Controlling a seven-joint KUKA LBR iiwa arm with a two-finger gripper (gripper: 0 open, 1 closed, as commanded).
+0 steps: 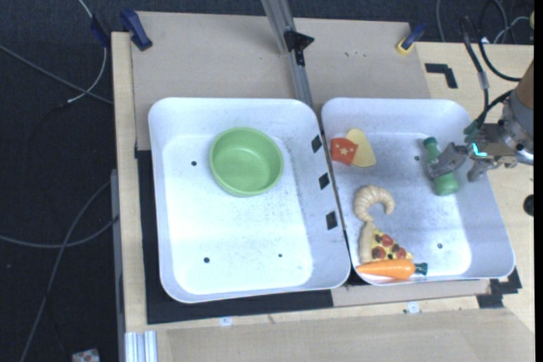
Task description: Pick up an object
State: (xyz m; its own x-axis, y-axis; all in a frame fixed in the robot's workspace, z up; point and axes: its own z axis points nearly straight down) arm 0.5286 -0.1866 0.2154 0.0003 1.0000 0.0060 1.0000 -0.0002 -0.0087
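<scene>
A small green plastic bottle-shaped toy point(439, 167) lies in the right white bin point(475, 220), near its right wall, at the gripper point(465, 160); I cannot tell its grip. That bin also holds a beige croissant point(374, 201), pizza slice point(382, 245) and orange carrot point(386, 270). The left white bin point(237, 263) holds a green bowl point(246, 161).

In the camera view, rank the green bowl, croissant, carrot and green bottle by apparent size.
1. Green bowl, clearly largest.
2. Croissant and carrot: too alike to rank.
3. Green bottle: similar again, and partly hidden by the pincer, so unsure.
</scene>
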